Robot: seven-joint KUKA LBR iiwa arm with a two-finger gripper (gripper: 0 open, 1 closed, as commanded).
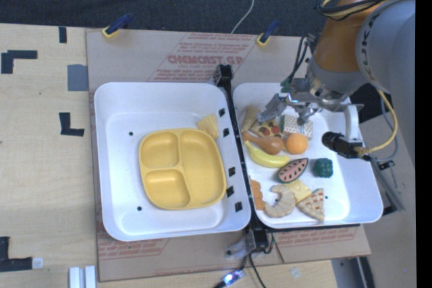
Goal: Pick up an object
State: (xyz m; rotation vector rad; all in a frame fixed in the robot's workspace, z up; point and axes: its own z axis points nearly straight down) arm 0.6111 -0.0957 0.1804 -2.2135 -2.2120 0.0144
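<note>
The grey arm's two-finger gripper point(291, 106) hangs low over the far end of the right-hand shallow white bin point(358, 207), its fingers spread with nothing between them. By my reading the step in hand is the reach, and the grasp itself is not yet made. Just below the fingers lie a small white speckled block point(293, 125), a round orange toy fruit point(296, 144) and a brown sausage-shaped toy point(264, 140), packed close and touching. The next move calls for settling on one piece and lowering straight around it, since the neighbours crowd in. The orange fruit looks smooth and round, so it may roll from a loose pinch
</note>
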